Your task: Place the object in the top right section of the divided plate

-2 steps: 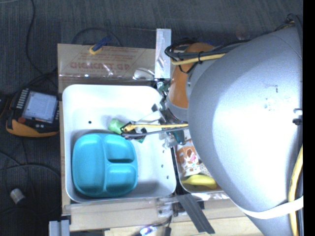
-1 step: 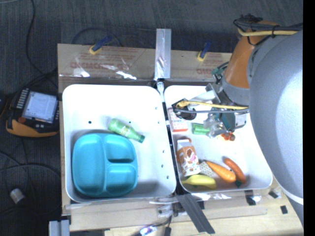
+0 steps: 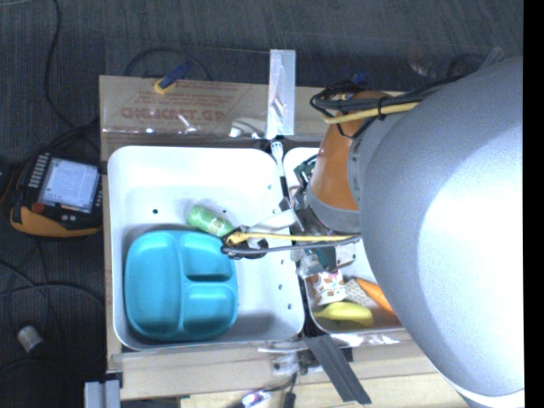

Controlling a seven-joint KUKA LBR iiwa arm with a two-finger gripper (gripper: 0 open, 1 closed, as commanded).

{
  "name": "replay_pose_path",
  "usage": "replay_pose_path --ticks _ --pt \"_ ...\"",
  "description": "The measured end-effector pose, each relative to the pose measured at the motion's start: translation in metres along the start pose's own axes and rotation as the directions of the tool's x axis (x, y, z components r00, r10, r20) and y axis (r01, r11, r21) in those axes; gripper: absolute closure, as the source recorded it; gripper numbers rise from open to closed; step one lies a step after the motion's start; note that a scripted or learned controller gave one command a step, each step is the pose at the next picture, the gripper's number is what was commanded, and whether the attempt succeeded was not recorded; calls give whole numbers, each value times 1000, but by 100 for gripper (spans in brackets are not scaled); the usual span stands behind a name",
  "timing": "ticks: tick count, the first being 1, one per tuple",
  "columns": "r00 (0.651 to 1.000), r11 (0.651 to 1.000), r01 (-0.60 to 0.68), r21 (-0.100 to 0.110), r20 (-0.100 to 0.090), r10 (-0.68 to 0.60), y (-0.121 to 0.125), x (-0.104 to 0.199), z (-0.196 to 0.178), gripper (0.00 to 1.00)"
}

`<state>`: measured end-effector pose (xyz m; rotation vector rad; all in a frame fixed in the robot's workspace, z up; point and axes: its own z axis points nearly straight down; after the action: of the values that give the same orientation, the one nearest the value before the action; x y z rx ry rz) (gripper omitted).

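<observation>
Gripper (image 3: pixel 234 245) of mine hovers at the blue divided plate's (image 3: pixel 180 285) two o'clock corner. A green object (image 3: pixel 206 220) lies at its twelve. I cannot tell my grip.

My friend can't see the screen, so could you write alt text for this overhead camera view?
A grey robot arm reaches from the right over two white bins, its gripper at the top right edge of a blue divided plate in the left bin. A green object lies just above the plate; the right bin holds a yellow item.
</observation>
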<state>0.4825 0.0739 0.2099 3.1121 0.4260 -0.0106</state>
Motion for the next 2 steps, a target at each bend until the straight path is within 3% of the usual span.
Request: replay_pose_path --ticks 1,2 --pt "991 991 130 -2 1 -130 -70 19 91 100" --pt "979 979 202 -4 -2 -202 -3 2 -106 100"
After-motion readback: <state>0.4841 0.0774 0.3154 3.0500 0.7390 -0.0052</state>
